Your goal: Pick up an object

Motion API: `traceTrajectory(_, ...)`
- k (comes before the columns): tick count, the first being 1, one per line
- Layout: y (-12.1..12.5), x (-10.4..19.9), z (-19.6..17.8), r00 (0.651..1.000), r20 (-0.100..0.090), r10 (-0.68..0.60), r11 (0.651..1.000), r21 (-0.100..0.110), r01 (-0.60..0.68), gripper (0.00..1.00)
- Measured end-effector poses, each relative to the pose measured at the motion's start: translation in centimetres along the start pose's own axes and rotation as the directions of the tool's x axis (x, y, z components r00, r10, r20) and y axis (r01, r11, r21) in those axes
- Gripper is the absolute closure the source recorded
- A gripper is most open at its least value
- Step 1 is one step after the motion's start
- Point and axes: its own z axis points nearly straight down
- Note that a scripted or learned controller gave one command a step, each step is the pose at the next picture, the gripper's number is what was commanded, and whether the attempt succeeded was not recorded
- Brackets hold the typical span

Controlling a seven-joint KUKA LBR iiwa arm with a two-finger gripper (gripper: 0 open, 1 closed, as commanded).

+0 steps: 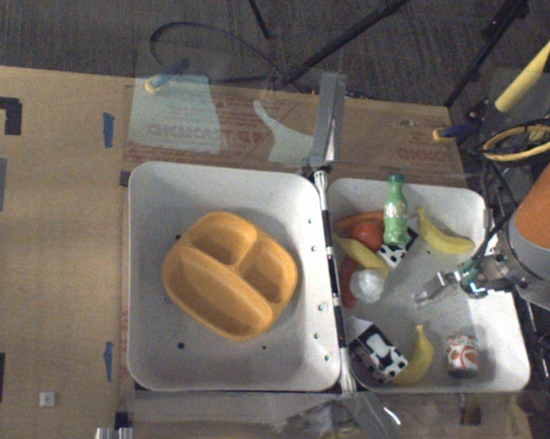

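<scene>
1. The counter is flat and tan, like cardboard, marked with black corner brackets and short strips of blue tape.
2. Two shallow white bins with rounded corners sit side by side on it. The left bin looks matte and smooth, with small dark dots along its floor.
3. In the left bin lies an orange divided plate, a rounded, glossy plastic shape with three moulded compartments, turned at a slant.
4. The right bin holds a scatter of small toy-like items.
5. Near its far edge stands a green bottle with a pale cap, upright, just beside a curved yellow banana.
6. Along the bin's left wall lie a red rounded piece, a second yellow banana and a small black-and-white patterned block, packed close together.
7. A pale, rounded white lump rests just below them.
8. At the near edge sit a black-and-white box, a third banana curving upward, and a small white-and-orange can.
9. The tool reaches in from the right over the middle of the right bin, metallic and angular; whether its fingers are apart or together cannot be told, and nothing is seen between them.
</scene>
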Motion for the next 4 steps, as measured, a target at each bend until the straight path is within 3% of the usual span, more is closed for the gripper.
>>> traceTrajectory(1, 3.4, -0.3, 12.0, 0.996, 0.000, 0.086, 0.996, -0.003, -0.086, 0.00)
traceTrajectory(2, 9.7, -1.1, 12.1, 0.999, -0.001, 0.038, 0.999, 0.000, -0.038, 0.00)
traceTrajectory(3, 9.9, -1.1, 10.9, 0.999, 0.003, 0.036, 0.999, -0.006, -0.036, 1.00)
traceTrajectory(4, 13.2, 4.2, -1.8, 0.998, 0.000, -0.065, 0.998, -0.003, 0.065, 1.00)
